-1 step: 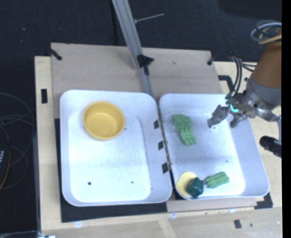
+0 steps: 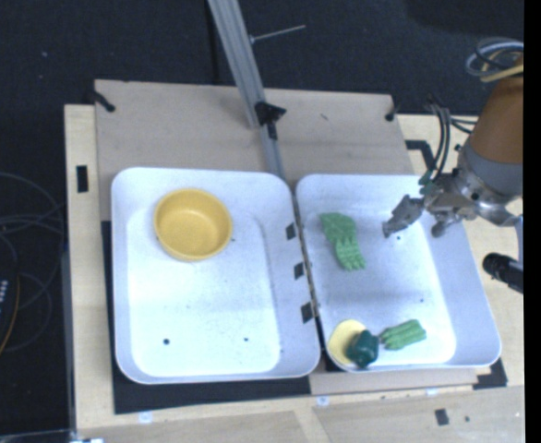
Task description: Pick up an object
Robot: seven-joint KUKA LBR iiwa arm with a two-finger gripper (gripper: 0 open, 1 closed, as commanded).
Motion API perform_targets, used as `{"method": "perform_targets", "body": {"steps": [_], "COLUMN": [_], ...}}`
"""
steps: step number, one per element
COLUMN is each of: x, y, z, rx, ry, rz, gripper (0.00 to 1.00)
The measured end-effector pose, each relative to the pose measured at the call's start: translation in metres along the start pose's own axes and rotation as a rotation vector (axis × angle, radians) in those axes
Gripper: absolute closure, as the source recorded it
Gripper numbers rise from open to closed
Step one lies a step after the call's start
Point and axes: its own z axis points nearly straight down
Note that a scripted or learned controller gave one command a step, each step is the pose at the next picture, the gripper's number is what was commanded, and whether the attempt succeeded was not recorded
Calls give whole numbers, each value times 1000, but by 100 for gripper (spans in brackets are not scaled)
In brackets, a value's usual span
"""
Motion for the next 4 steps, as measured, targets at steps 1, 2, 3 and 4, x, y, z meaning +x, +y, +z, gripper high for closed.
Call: {"method": "perform_targets", "body": {"steps": [1, 2, 3, 4], "x": [-5, -7, -7, -7], "y": [-1, 7, 8, 11], "z": [43, 93, 140, 126], "rx": [3, 4, -3, -10], "ry": [-1, -1, -1, -2], "rz": [1, 1, 1, 1], "gripper": [0, 0, 0, 100]}}
